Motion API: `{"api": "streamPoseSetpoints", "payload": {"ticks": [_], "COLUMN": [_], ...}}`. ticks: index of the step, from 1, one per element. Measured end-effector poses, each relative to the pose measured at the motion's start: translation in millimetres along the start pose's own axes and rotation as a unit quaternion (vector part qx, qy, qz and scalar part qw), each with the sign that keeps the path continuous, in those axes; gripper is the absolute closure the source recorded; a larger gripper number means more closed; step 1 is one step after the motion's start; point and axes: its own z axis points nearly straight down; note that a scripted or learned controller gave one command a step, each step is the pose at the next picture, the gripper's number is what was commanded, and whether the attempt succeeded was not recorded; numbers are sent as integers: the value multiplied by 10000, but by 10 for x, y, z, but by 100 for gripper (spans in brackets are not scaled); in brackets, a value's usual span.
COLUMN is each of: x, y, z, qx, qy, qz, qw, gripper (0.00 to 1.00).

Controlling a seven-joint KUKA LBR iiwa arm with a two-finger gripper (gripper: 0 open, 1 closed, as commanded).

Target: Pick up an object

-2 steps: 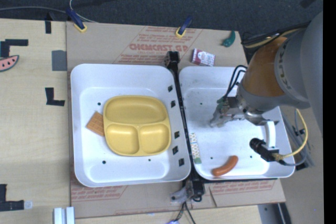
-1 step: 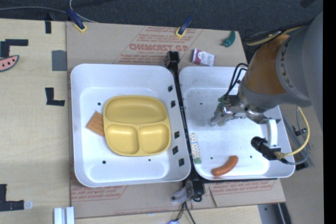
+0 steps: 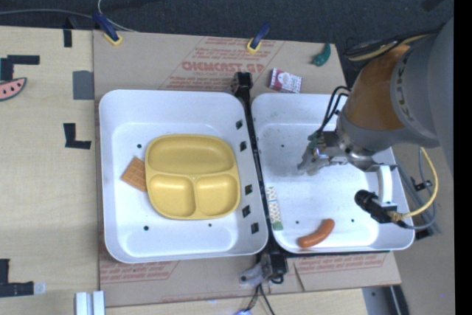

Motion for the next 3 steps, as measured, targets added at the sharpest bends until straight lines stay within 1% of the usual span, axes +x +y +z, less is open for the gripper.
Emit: {"api": "streamPoseSetpoints", "payload": {"ticks": [1,2,3], "x": [0,-261,-270], "y": [-1,-585,-575], "z": [1,467,366], "qx": [0,6,-12], "qy": [0,-4,-19], "qz": [-1,17,19], "qw": [10000,10000,10000], "gripper": [0,0,100]}}
